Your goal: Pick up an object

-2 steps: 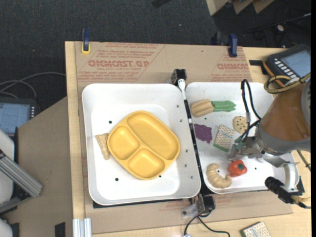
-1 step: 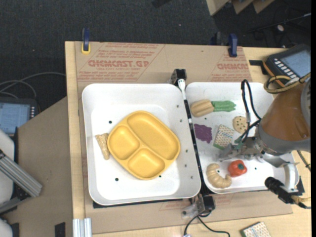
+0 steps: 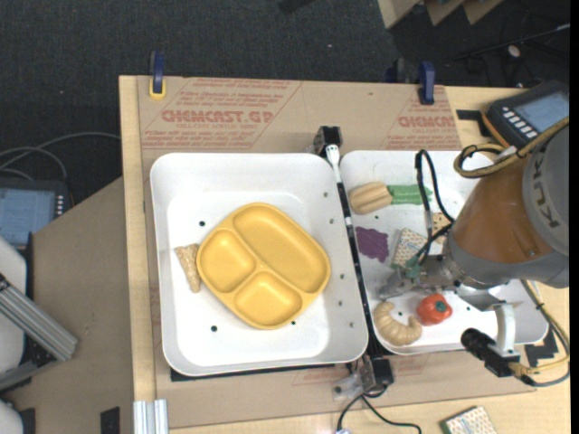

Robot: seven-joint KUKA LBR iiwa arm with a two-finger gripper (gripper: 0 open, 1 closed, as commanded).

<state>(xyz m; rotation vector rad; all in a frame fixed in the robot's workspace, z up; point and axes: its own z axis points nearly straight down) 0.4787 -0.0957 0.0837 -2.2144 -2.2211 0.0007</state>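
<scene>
camera view: we see a cardboard-topped bench (image 3: 226,116) on dark carpet (image 3: 136,16); we cannot tell the gripper's (image 3: 412,274) grip state.

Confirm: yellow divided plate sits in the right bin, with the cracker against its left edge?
Not right. The camera view shows the yellow divided plate in the left bin, not the right bin. The cracker does lie against the plate's left edge.

Dark grey carpet floor (image 3: 136,16) surrounds a wooden desk (image 3: 136,242); blue clamps (image 3: 158,73) grip brown cardboard (image 3: 226,111) at its far edge.
</scene>
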